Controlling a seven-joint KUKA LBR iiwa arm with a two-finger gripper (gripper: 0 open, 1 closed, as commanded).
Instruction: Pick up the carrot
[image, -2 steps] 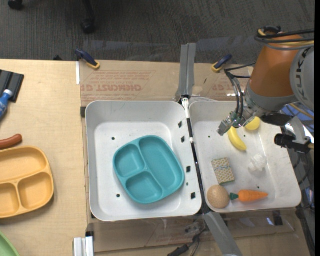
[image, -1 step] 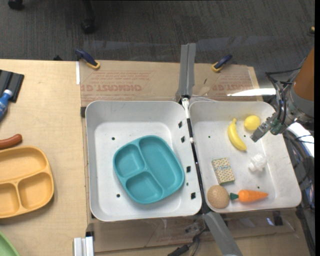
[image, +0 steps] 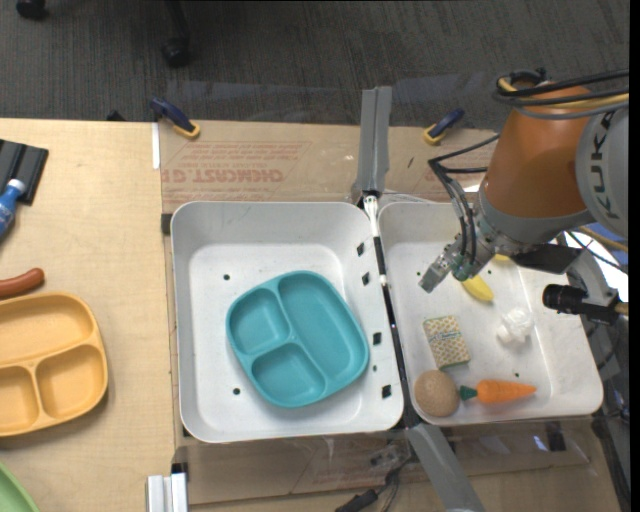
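One carrot (image: 503, 392) lies beside one egg (image: 436, 393) and one sponge (image: 446, 341); the pincer (image: 447, 270) hangs open, holding nothing.

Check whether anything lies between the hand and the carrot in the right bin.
The sponge lies roughly on the line from the hand down to the carrot; a banana sits just beside the hand.

Even, soft overhead light; you get a clear view throughout.

You'll see only faint shadows under the teal three-compartment plastic plate (image: 296, 338), mild glare washing out the shallow white plastic right bin (image: 560, 395), and slight softness on the pale wooden tabletop (image: 90, 210) toward the edges.
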